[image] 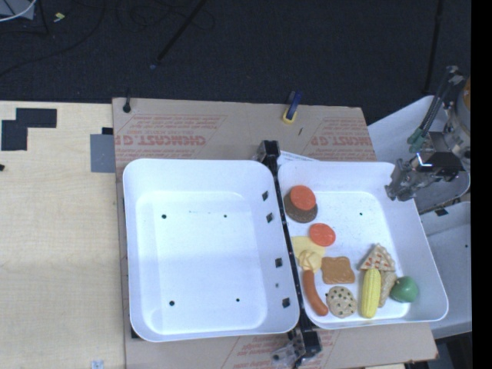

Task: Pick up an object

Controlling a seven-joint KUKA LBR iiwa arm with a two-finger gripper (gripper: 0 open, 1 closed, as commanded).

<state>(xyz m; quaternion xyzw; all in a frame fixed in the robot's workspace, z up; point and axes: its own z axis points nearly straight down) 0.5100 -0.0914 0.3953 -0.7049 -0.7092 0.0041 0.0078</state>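
The claw (400,187) hangs over the upper right rim of the right bin (430,260), and I cannot tell how it is set at this slant; nothing shows in its grip. All the possible targets lie in that right bin: an orange disc on a brown base (301,204) near the divider, a red round piece (322,234) just below it, then a crowded cluster toward the near edge made up of a yellow piece (306,250), a slice of toast (337,270), a sausage (314,292), a cookie (340,301), a corn cob (370,292), a sandwich wedge (377,259) and a green ball (405,289). The left bin (200,252) has no toys. A good pick, in my judgement, goes for the orange disc or the red piece, since each stands apart from its neighbours. The arm should centre above the chosen thing before descending, come straight down, and close across its narrow width, keeping off the bin wall.
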